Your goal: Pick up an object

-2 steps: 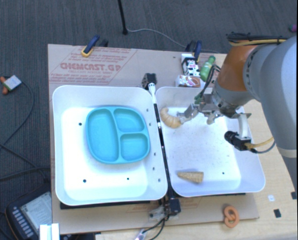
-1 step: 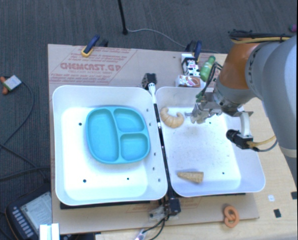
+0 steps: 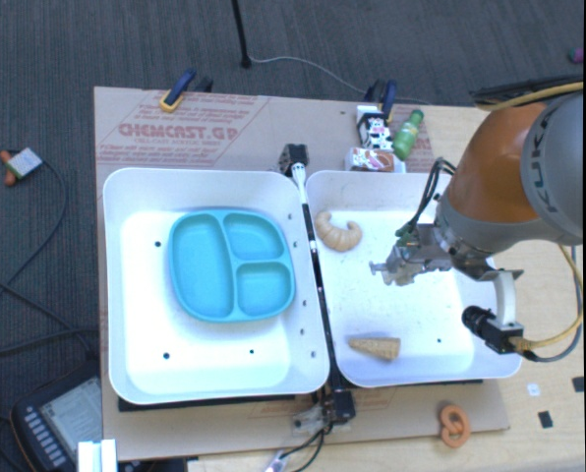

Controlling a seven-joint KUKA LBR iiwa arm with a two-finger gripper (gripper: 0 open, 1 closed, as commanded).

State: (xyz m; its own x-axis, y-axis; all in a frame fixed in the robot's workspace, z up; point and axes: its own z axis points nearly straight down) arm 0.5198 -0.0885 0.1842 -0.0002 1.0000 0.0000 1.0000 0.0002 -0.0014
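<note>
In the right bin [image 3: 367, 193] a tan croissant [image 3: 338, 232] lies near the back left corner. An ice-cream cone [image 3: 375, 346] rests on its side near the front edge. My gripper [image 3: 399, 268] hangs over the middle of this bin, right of the croissant and above the cone, apart from both. Nothing shows between its fingers. The grey arm with its orange band comes in from the right.
The left bin [image 3: 136, 362] holds a light blue three-compartment plate [image 3: 232, 265]. A green bottle [image 3: 407, 134] and small packets sit behind the right bin. A small orange pretzel [image 3: 454, 425] lies on the bench in front of it. A black clamp [image 3: 295, 157] sits between the bins.
</note>
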